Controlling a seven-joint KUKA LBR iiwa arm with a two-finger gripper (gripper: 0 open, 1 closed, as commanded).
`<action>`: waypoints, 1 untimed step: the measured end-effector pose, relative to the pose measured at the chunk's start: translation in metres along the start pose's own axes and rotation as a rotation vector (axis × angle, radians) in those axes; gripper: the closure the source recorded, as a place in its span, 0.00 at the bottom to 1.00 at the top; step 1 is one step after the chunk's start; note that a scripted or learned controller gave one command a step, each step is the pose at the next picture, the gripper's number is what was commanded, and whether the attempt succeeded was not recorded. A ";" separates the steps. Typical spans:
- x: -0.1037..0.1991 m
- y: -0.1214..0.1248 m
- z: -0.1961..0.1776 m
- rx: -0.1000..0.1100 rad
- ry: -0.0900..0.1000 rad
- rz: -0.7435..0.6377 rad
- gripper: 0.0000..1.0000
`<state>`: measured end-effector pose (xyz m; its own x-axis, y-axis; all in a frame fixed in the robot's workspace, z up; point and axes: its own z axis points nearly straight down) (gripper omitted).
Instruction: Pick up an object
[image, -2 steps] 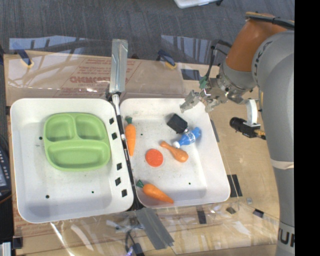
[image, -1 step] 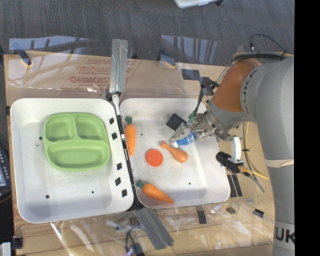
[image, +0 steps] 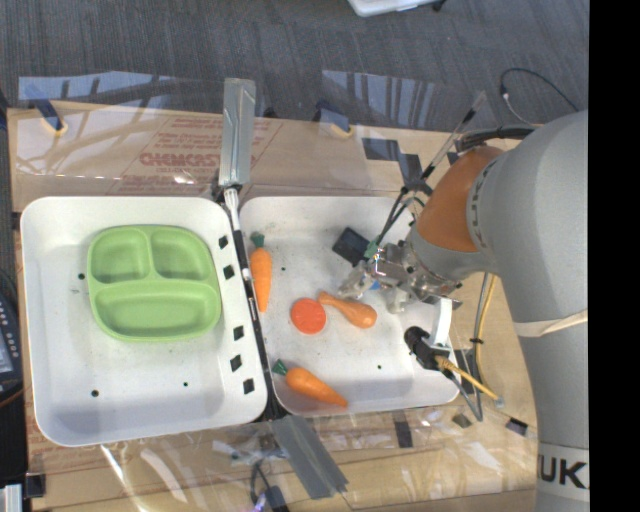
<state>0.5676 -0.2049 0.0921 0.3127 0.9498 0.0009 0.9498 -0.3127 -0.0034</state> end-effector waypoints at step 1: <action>0.030 -0.059 0.001 0.000 0.000 -0.133 0.00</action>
<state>0.5214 -0.1578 0.0914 0.1837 0.9830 0.0015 0.9830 -0.1837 -0.0031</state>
